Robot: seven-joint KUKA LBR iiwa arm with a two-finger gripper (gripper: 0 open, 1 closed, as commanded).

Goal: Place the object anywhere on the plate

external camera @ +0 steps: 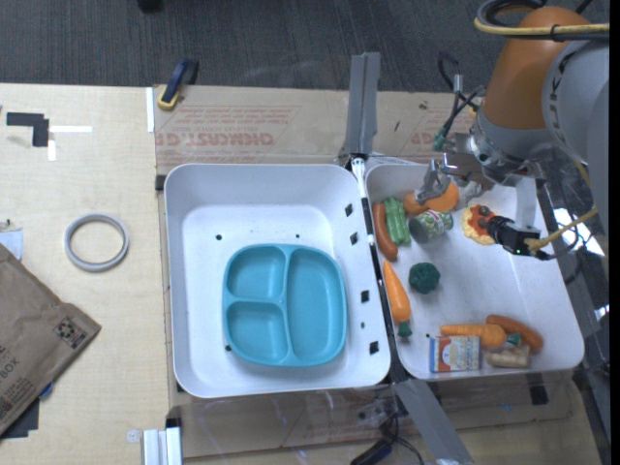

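A light blue divided plate (287,304) lies in the left white bin (194,260). My gripper (442,176) hangs over the far end of the right bin (542,279), straight above a small orange toy food (436,201) that it touches or nearly touches. Whether that orange piece is gripped cannot be seen from this angle. Beside it lie a pale green rounded toy (431,225), a green pod (394,219) and a red sausage (382,231).
The right bin also has a broccoli (423,277), a carrot (395,294) along the left wall, a yellow-red piece (478,223), a small carton (455,354) and more toy food (509,332) at the near end. A tape roll (97,241) lies left of the bins.
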